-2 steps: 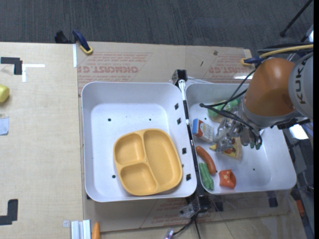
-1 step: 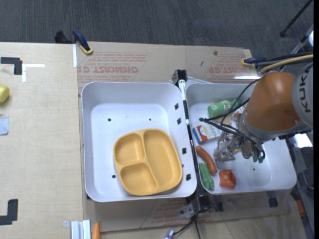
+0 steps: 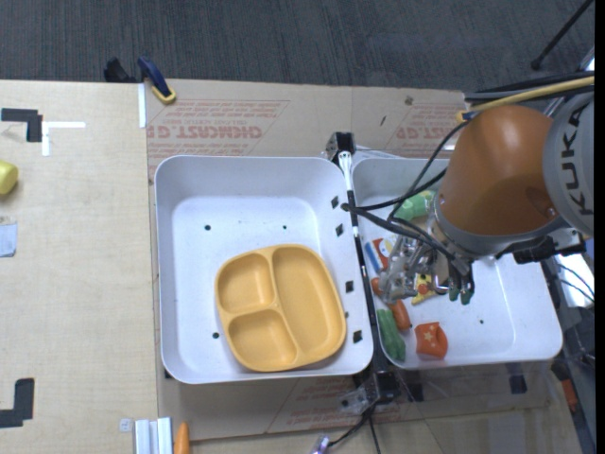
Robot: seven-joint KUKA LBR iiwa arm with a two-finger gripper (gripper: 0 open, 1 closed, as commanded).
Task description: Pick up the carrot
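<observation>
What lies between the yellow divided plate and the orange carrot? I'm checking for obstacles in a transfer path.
In the camera view, the two bins' adjoining white walls separate the yellow three-compartment plate from the small orange carrot; a green vegetable piece lies beside the carrot.

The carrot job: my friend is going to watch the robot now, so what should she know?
Hand: low in the right bin, over a pile of toy food. Whether it is open or shut cannot be told.
Carrot: a small orange piece that seems to be it lies in the right bin near the left wall, beside a green vegetable and near a red piece. It is not in the hand.
Left bin: holds a yellow divided plate.
Done: the arm has reached the pile.
Left: grip the carrot and lift it.
</observation>
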